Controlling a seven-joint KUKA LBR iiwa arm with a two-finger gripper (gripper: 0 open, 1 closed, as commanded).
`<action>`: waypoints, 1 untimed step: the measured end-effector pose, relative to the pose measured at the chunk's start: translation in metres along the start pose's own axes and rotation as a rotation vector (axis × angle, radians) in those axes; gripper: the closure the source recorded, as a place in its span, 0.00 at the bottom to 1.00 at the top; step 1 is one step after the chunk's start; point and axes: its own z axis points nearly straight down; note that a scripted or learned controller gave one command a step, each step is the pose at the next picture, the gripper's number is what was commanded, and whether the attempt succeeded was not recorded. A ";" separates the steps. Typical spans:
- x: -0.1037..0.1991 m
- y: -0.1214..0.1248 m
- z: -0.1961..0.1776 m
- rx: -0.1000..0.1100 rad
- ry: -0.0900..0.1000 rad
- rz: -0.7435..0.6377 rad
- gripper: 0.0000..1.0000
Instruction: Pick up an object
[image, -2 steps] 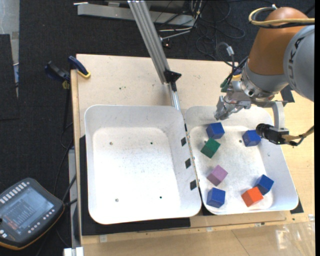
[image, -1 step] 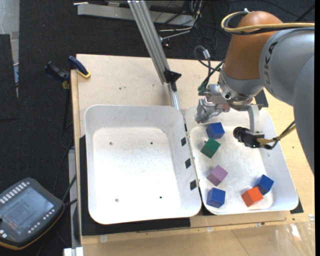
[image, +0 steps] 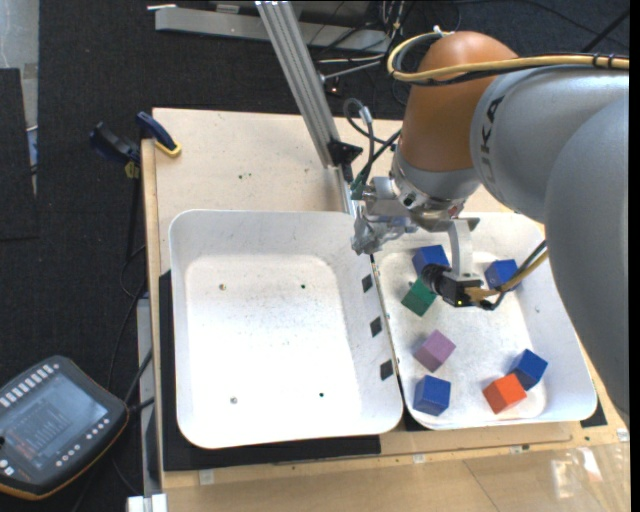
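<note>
one word, "kuka", partly shows on the arm (image: 520, 110) above the blocks.

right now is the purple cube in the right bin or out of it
In. The small purple cube lies on the floor of the right shallow white bin, inside its rim, apart from the blue cube below it.

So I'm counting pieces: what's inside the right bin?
In the right bin: three blue cubes, a fourth partly covered, green, purple and orange blocks. The arm hides the bin's far corner.

Tan bench (image: 250, 160) — two white bins (image: 270, 320), blue clamp (image: 158, 133)
</note>
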 end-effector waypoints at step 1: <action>0.044 0.007 -0.003 -0.004 0.000 0.000 1.00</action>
